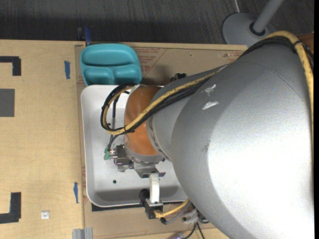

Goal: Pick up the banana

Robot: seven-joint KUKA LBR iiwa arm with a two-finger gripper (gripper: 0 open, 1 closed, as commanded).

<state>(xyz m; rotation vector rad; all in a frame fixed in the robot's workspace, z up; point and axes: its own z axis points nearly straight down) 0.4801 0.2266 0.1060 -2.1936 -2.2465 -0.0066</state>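
I can't make out the banana or how the pincer stands, both hidden beneath the grey arm (239, 133) bent low over the white bin (94, 133), so the pick looks underway, not visibly done

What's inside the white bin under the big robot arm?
The arm covers most of the white bin. Its bare floor shows on the left with a small dark speck. No banana shows; the covered part can't be checked.
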